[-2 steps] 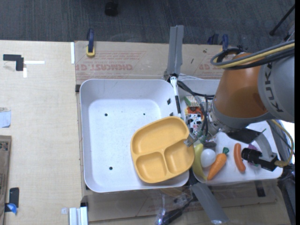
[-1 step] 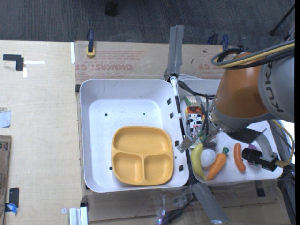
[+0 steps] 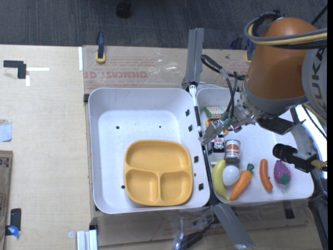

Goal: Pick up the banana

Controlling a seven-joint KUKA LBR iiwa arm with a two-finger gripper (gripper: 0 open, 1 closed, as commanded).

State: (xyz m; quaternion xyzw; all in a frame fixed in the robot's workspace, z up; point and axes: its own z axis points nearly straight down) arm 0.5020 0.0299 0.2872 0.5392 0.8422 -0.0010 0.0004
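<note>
The yellow banana (image 3: 218,179) lies along the left wall of the right bin (image 3: 299,189), near its front corner. A white egg (image 3: 230,175) rests against the banana, and an orange carrot (image 3: 240,184) lies just to the right of the egg. My gripper (image 3: 219,128) hangs over the back left part of the right bin, well behind the banana and above a small can (image 3: 232,151). The grey arm with its orange band (image 3: 283,56) hides much of the bin's back half.
The left bin (image 3: 104,139) holds a yellow divided plate (image 3: 157,172). In the right bin a red chili-like piece (image 3: 266,175) and a purple fruit (image 3: 282,172) lie to the right of the carrot. A small dark packet (image 3: 217,144) sits beside the can.
</note>
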